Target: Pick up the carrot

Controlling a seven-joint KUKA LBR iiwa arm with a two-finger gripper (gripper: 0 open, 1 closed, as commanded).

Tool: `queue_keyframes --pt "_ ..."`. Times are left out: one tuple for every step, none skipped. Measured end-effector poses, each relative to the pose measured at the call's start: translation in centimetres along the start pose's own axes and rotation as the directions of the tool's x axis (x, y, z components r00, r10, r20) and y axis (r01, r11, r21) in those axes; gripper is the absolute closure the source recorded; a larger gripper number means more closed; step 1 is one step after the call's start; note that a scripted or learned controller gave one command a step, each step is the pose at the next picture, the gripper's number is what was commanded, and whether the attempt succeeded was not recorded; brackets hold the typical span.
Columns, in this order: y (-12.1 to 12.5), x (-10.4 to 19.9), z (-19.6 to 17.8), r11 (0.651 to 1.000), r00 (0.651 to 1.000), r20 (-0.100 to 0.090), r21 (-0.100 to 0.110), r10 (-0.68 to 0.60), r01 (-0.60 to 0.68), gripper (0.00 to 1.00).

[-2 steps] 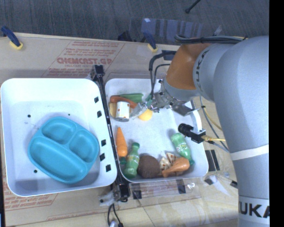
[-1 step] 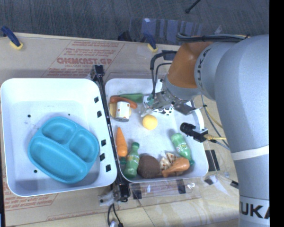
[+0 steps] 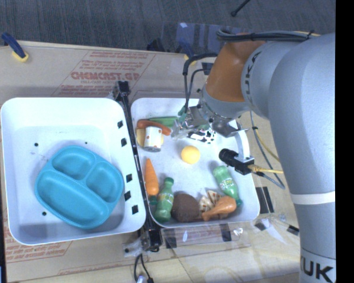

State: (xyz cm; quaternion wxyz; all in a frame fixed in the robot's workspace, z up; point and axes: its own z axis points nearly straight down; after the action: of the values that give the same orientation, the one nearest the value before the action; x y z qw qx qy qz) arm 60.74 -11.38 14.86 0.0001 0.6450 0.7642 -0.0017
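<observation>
Pincer hangs low over the far end of the right-hand shallow white bin; whether it is released or clenched cannot be told. A small orange plastic carrot lies flat against that bin's left wall, pointed tip toward the far end, well apart from the pincer. It looks like a light, stiff, smooth toy, likely slippery; a grip across the thicker middle seems best, though the wall crowds one side. Just beside the carrot's near end stands a green bottle, next to it a brown rounded lump. Farther off sits a yellow ball.
</observation>
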Motion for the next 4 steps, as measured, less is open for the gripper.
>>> queue_keyframes --pt "-5.6 0.3 -1.5 0.967 0.967 -0.003 0.011 0.254 -0.253 1.0" --pt "-9.9 2.9 5.8 0.992 0.992 -0.005 0.008 0.123 -0.123 1.0" --pt "-9.9 2.8 5.8 0.992 0.992 -0.003 0.007 0.125 -0.125 0.0" --pt "-3.8 2.5 5.7 0.987 0.988 -0.001 0.005 0.158 -0.158 0.0"
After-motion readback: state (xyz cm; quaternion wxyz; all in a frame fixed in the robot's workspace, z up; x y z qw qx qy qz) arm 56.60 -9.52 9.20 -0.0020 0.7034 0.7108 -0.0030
